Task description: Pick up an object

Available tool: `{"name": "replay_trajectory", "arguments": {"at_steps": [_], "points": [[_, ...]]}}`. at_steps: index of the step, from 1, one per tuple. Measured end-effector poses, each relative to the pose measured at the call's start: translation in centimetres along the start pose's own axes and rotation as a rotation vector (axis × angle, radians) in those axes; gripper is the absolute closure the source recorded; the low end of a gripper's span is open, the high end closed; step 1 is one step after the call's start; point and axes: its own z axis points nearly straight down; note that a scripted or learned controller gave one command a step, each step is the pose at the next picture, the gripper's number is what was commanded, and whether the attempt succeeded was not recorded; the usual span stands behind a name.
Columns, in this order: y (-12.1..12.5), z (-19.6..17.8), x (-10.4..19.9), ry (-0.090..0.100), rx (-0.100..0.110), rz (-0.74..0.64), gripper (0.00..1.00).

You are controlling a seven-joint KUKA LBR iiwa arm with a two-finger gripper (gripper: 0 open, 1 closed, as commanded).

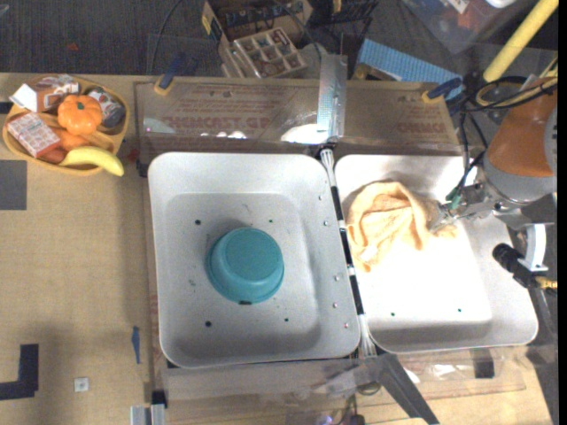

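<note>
A crumpled yellow-orange cloth [385,221] lies in the upper left part of the right bin [443,299]. A teal bowl [246,264] sits upside down in the middle of the left bin [177,193]. The arm comes in from the right, and my gripper [450,209] is low over the right bin, right at the cloth's right-hand edge. The cloth's tip reaches up to the gripper, but the view does not make clear whether it is gripped.
A yellow dish of toy fruit [64,127] stands on the bench at far left. A cardboard wall [239,113] runs behind both bins, with crates and cables beyond it. The arm's grey body [523,162] overhangs the right bin's right rim.
</note>
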Motion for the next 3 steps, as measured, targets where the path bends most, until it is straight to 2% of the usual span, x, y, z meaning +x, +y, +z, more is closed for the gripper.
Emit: {"name": "replay_trajectory", "arguments": {"at_steps": [1,2,3], "points": [[2.49,-4.63,4.58,0.005,0.008,-0.327,1.00],[2.48,-4.64,4.57,0.005,0.008,-0.327,0.00],[2.87,-4.13,5.21,0.004,0.010,-0.024,0.00]]}}
